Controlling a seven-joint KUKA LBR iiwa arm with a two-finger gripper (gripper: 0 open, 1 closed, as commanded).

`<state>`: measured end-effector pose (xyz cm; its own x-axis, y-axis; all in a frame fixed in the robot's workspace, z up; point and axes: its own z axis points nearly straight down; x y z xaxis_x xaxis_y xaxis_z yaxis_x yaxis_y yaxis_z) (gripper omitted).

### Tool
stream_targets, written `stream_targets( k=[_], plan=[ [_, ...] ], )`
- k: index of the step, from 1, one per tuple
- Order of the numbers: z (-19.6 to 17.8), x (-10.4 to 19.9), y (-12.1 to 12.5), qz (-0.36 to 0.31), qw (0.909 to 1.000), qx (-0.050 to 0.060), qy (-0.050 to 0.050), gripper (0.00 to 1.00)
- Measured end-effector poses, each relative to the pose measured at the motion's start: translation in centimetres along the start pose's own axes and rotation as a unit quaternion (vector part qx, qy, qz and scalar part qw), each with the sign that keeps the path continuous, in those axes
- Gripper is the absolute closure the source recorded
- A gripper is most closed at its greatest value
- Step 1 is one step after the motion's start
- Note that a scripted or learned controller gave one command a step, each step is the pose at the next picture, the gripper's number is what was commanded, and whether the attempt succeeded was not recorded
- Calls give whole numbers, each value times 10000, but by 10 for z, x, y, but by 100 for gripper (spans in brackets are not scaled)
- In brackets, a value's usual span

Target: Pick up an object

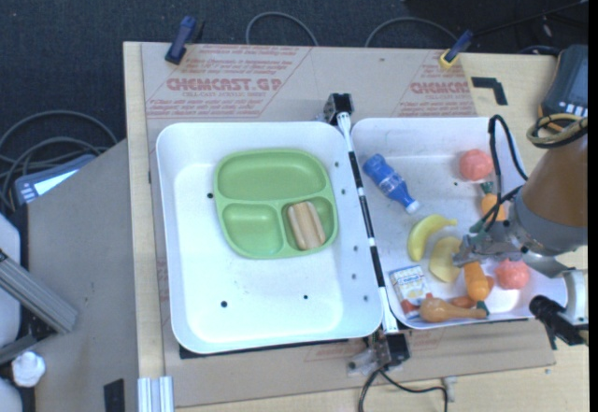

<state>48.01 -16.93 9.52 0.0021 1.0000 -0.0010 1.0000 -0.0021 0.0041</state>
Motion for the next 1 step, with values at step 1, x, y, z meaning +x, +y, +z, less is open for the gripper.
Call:
stream_targets(
  k=[1],
  plan=[
    [11,48,80,-17,10000,19,9,100]
  ],
)
